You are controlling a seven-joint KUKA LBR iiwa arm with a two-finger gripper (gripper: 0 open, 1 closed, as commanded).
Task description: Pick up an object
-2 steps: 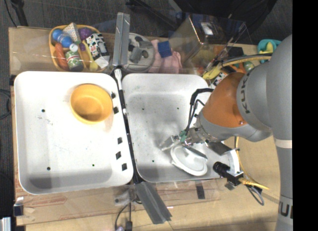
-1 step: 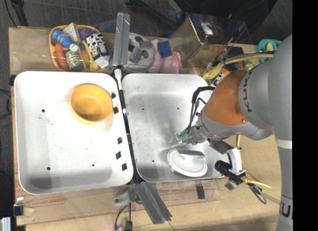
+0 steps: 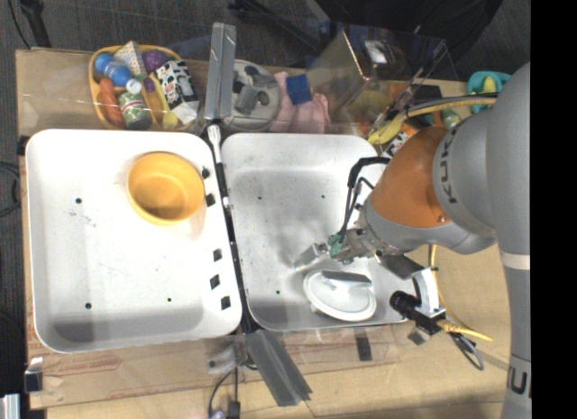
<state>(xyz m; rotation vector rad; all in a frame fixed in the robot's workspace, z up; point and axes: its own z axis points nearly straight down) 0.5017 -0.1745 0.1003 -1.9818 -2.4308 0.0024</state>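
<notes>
camera view: arm (image 3: 451, 183) low over right bin (image 3: 270, 219)

My robot arm (image 3: 491, 138) is a thick, rounded machine with a smooth light-grey shell and a broad glossy orange band (image 3: 410, 187) wrapped around the section above the wrist. I can make out dark lettering on the grey casing beside the band. A thin black cable (image 3: 359, 183) loops out from the orange part toward the wrist. The gripper (image 3: 335, 248) is small, dark metal with a green patch
</notes>
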